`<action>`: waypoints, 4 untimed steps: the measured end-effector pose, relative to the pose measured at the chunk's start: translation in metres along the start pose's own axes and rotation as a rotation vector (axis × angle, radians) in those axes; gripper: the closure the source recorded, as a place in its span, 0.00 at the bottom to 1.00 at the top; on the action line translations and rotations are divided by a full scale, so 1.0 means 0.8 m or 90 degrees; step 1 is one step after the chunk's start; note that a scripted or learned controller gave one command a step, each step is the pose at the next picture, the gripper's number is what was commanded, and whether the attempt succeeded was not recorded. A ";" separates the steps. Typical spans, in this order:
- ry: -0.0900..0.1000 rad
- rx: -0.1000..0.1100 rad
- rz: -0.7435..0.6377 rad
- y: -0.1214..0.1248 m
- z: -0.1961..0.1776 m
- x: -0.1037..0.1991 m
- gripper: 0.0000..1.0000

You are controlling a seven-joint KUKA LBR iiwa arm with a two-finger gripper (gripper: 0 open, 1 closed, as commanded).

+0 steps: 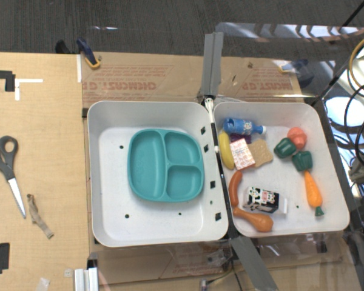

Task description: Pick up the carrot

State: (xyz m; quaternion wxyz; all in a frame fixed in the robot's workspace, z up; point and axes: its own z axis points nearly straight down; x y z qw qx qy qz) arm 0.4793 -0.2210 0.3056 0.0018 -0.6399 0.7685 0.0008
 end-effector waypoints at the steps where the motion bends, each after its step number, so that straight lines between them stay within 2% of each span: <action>1: 0.000 0.000 -0.156 0.000 -0.022 0.000 1.00; 2: -0.001 -0.001 -0.266 0.003 0.007 -0.015 1.00; 3: -0.001 -0.002 -0.440 0.007 0.245 -0.025 1.00; 4: -0.002 -0.001 -0.560 -0.018 0.045 -0.028 1.00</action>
